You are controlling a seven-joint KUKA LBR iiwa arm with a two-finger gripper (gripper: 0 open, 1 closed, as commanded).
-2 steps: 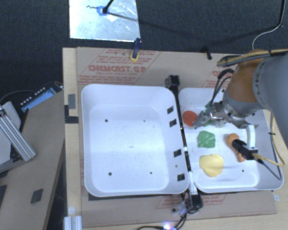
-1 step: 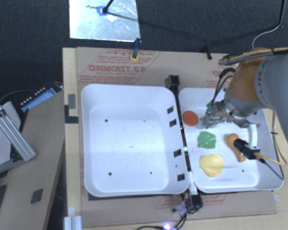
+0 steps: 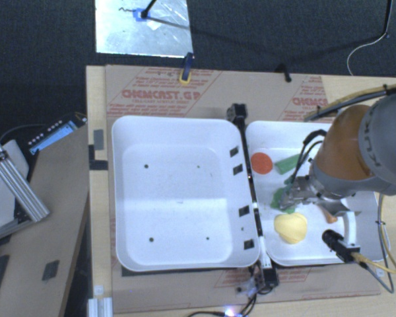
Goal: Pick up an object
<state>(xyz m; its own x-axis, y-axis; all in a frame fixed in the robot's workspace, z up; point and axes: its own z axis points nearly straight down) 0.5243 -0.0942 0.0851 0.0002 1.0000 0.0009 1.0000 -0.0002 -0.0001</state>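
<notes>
While the end effector [image 3: 292, 200] sits low in the right bin [image 3: 267, 136], grip state indiscernible, green piece [image 3: 279, 198] beneath, yellow fruit [image 3: 290, 228] just near, red disc [image 3: 262, 163] far-left.

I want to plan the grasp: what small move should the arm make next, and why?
Probably a short descent onto the green piece: the hand sits low in the right bin, right at it, with the yellow lump just beside.

3 objects [image 3: 290, 228] lie in the right bin [image 3: 267, 132].
</notes>
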